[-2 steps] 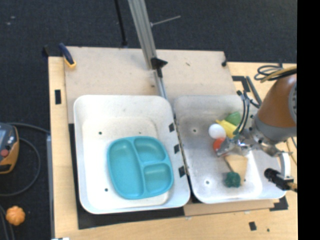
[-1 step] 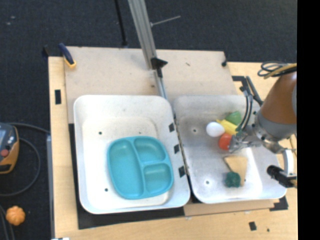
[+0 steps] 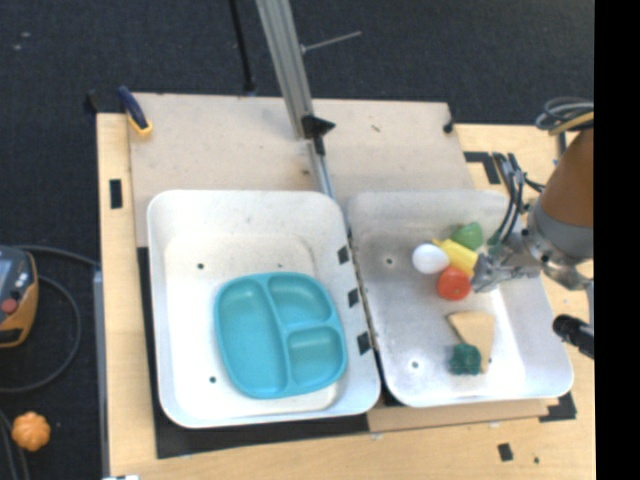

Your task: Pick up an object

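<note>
The tool sits low in the right bin, just beside a red ball and touching or nearly touching the yellow piece. Whether it is spread or pressed together I cannot tell, since the wrist hides its tips from this slant.

The red ball, the nearest candidate, looks like a light toy, smooth and round, so it will probably roll or squirt out unless it is taken across its widest middle. The white egg beside it would likely behave the same (rounder things are the slipperiest). The yellow piece is longer and should be pinched across its narrow width. The green piece behind it is crowded by its neighbours. The tan wedge lies flat, so its edges offer the only hold, while the dark green lump looks bumpy and easier to grip.

Counted: two white bins on the counter, six small toys in the right one, and one blue divided plate in the left bin. One small orange pumpkin-like toy lies off the counter at lower left.
</note>
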